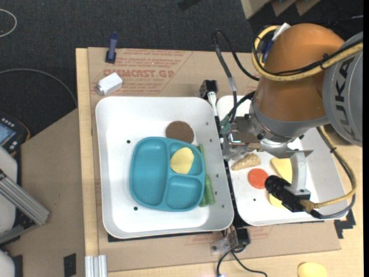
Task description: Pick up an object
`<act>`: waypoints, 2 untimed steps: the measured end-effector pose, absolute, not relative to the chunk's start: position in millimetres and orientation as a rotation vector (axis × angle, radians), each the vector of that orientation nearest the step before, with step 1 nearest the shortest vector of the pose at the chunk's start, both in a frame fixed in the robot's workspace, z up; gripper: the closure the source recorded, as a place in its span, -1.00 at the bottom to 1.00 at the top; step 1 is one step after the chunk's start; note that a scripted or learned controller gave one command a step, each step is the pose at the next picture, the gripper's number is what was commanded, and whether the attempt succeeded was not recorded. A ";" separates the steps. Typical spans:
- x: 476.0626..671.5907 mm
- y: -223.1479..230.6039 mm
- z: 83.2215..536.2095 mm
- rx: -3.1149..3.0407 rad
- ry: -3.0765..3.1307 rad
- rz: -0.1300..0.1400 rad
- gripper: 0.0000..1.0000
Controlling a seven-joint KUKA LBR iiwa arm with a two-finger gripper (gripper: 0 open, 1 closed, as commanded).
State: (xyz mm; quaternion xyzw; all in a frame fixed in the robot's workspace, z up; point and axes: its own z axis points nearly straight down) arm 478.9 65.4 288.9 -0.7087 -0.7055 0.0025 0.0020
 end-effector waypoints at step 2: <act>478.6 102.0 433.6 -2.211 -2.226 0.006 1.00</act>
